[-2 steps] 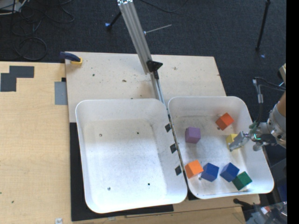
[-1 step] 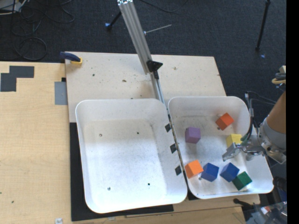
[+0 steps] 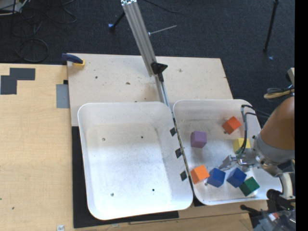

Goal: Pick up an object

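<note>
The gripper (image 3: 230, 162) hung low in the right bin (image 3: 211, 106), just above the two blue blocks (image 3: 216, 177), and I could not tell how it was set. The blocks there were crowded, the blue pair flanked by an orange block (image 3: 199, 173) and a green block (image 3: 249, 185). It looked likely to nudge a neighbour or come up bare.
</note>
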### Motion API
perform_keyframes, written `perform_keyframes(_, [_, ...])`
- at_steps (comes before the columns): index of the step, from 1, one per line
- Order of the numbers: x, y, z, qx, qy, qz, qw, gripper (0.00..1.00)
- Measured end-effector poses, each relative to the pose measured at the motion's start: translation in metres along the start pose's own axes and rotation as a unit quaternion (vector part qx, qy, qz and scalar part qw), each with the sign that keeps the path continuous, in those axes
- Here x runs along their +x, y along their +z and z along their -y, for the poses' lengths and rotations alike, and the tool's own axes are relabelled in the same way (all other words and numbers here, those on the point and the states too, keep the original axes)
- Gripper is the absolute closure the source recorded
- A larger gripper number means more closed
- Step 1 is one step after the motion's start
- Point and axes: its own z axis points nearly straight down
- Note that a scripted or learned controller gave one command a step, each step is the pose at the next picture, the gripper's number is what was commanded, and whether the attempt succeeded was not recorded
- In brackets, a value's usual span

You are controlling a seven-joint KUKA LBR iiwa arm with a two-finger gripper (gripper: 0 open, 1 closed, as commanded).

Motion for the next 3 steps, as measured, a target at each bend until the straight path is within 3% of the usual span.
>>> perform_keyframes(1, [-0.001, 0.001, 0.0, -0.003, 0.003, 0.001, 1.0, 0.0])
perform_keyframes(2, [-0.001, -0.009, 0.0, -0.002, 0.005, 0.0, 1.0, 1.0])
perform_keyframes(3, [-0.009, -0.069, 0.001, -0.006, 0.001, 0.003, 1.0, 1.0])
